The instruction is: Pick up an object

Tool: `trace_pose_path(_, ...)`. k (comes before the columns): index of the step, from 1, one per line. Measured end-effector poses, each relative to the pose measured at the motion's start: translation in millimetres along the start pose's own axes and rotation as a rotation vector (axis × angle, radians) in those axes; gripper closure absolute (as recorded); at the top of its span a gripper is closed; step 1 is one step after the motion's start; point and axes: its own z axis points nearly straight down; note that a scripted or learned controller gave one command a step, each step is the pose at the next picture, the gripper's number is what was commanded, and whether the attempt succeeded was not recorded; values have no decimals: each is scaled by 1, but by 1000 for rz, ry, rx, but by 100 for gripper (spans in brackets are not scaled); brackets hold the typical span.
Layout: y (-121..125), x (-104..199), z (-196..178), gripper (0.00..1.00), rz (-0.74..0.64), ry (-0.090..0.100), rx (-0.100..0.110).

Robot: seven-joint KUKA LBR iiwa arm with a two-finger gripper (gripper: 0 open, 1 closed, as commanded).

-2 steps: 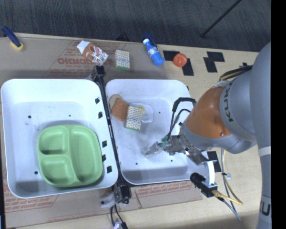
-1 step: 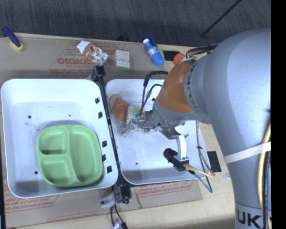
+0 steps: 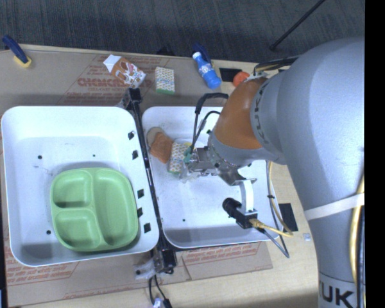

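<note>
**Two objects in the right bin, none lifted yet**

Two small things lie together in the upper left part of the right bin (image 3: 208, 236): a brown lump (image 3: 160, 146), and touching its right side a patterned packet (image 3: 178, 157). Both rest on the bin floor, near the divider between the bins. The gripper (image 3: 191, 162) is down at the packet's right edge, so close that its tip and the packet overlap from this slanted angle. Whether it is open, closed or gripping the packet cannot be told; the wrist and cables hide that spot.

By my reading the pick is in its approach or grasp stage. Reaching into the bin is done; a confirmed hold and the lift are left. Nothing is raised off the floor as far as can be seen.

Farther out, the left bin (image 3: 19, 140) carries a green divided plate (image 3: 94, 208), well apart from the arm. On the table (image 3: 70, 82) behind the bins lie a snack bag (image 3: 124, 71), a small box (image 3: 165, 80) and a blue bottle (image 3: 206, 70). A blue and yellow clip (image 3: 17, 51) sits at the far left corner.
</note>
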Motion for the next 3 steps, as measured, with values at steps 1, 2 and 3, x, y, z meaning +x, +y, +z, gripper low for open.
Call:
trace_pose_path(1,-45,-33,-106,100,7,-2,-5)
trace_pose_path(2,-75,-62,-114,100,7,-1,-3)
trace_pose_path(3,-25,-27,-134,100,6,0,-5)
